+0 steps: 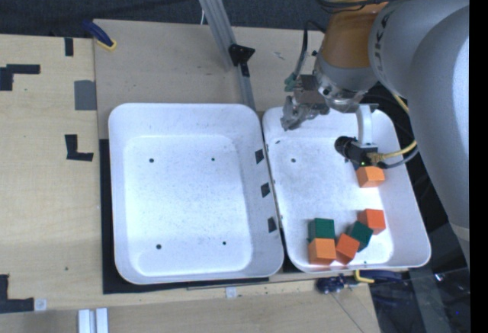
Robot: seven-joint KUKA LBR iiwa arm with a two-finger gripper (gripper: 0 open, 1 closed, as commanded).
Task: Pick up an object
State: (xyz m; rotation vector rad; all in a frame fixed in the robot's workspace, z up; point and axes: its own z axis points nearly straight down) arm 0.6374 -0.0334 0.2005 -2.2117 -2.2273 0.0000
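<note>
My gripper (293,120) hangs over the far left corner of the right bin (305,179), close to its rim. No block is near it. One orange block (370,176) lies alone by the bin's right wall. At the bin's near end sits a cluster: a green block (322,227) with an orange block (322,249) in front of it, another orange block (347,246), a second green block (361,234) and an orange block (373,219) behind that.
The left bin (187,190) stands beside the right one, sharing a raised divider (267,187). A slanted metal pole (217,11) rises from the bench just behind the bins. The grey arm (427,72) fills the right side above the right bin.
</note>
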